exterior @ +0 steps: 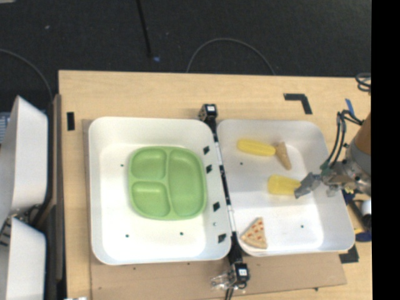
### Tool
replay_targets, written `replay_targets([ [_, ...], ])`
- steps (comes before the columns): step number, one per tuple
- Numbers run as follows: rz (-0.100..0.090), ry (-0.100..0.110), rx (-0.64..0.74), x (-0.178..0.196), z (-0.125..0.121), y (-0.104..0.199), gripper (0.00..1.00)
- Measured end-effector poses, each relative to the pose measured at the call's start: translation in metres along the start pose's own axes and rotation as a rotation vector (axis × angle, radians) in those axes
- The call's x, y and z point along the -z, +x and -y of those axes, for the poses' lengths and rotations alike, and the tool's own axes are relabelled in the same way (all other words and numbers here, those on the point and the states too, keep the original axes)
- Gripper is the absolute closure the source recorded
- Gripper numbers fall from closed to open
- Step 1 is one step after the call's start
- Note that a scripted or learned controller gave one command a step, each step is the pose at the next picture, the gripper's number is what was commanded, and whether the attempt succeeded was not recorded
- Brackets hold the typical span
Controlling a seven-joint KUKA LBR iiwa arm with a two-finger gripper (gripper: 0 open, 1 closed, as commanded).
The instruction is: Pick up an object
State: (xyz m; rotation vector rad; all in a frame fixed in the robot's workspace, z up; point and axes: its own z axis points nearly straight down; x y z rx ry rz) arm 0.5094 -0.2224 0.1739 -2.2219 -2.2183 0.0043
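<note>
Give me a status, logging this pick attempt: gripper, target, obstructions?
Gripper low in right white bin, touching yellow block; no hold confirmed. Yellow corn cob, tan cone, pizza slice lie apart. Nothing blocking.

Arm [359, 149] cut off at right edge; jaws' spread too blurred to tell.

This is a robotics lab or test cell. A plain plywood surface [156, 92] carries two shallow white bins [100, 186], clamped side by side, with black tape marks [299, 101] at the corners. Loose cables [225, 49] trail over the dark carpeted floor [250, 11], and toy food [255, 147] serves as props.
</note>
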Motion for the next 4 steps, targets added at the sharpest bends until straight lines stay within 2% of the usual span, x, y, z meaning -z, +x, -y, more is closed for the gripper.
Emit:
replay_targets([
  [1, 0.0, 0.001, 0.0, -0.062, 0.006, -0.002, 0.0],
  [2, 0.001, -0.008, -0.002, -0.047, 0.004, -0.003, 1.0],
  [3, 0.003, -0.01, 0.005, 0.007, -0.008, -0.001, 1.0],
  [4, 0.004, -0.012, 0.006, 0.069, -0.004, -0.005, 1.0],
])
